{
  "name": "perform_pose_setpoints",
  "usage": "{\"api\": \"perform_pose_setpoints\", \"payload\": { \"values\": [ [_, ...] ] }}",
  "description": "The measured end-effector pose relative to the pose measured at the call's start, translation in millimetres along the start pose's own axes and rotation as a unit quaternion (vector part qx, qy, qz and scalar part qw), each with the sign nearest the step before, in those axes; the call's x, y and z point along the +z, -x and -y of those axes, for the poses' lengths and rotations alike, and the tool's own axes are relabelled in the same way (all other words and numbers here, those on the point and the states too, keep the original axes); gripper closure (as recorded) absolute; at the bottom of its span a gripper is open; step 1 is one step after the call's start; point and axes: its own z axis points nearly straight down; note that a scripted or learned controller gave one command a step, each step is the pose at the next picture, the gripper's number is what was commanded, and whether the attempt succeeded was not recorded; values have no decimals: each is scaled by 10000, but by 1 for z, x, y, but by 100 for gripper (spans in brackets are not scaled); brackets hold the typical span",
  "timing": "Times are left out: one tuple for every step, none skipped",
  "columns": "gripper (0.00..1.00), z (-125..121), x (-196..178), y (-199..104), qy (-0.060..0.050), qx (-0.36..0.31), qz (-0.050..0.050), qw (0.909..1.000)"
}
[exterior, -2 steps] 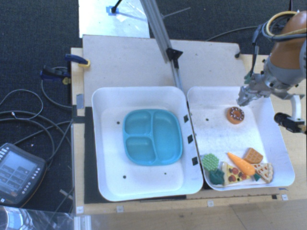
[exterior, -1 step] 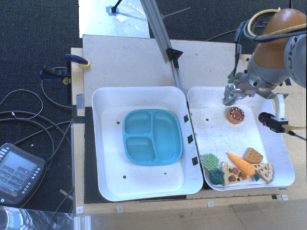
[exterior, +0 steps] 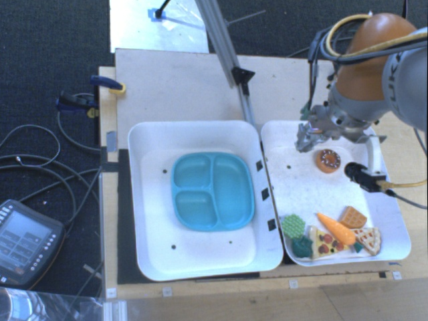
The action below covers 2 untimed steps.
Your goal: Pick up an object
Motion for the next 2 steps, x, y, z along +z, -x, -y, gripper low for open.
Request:
{"api": "perform_pose_setpoints", "payload": {
  "values": [
    [100,5,-6,-54,0,-6,-2,10000],
    [100,17,-14,-101,-3,-3,-3,10000]
  ]
}}
